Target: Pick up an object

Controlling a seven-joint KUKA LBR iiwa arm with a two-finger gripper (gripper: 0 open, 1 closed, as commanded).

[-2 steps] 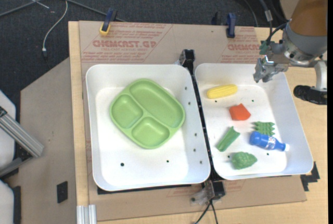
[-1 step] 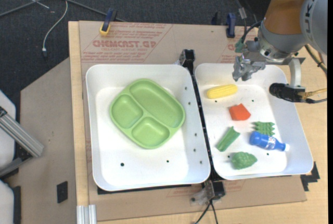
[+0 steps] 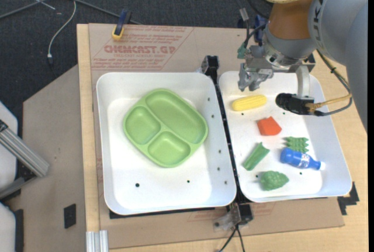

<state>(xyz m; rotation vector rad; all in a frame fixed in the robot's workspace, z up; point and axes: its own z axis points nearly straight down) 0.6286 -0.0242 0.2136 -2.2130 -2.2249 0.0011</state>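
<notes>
While my pincer (image 3: 251, 82) hovers over the yellow corn (image 3: 249, 103), grip unreadable, nothing is lifted; the pick remains undone.

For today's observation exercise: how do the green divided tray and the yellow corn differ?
The green divided tray is broad, flat and lies alone in the left bin; the yellow corn is small, rounded and lies in the right bin among other items. The tray is far from the gripper; the corn sits just below it. Both lie untouched.

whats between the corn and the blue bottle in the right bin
In the camera view, the orange-red block lies between the corn and the blue bottle.
</notes>
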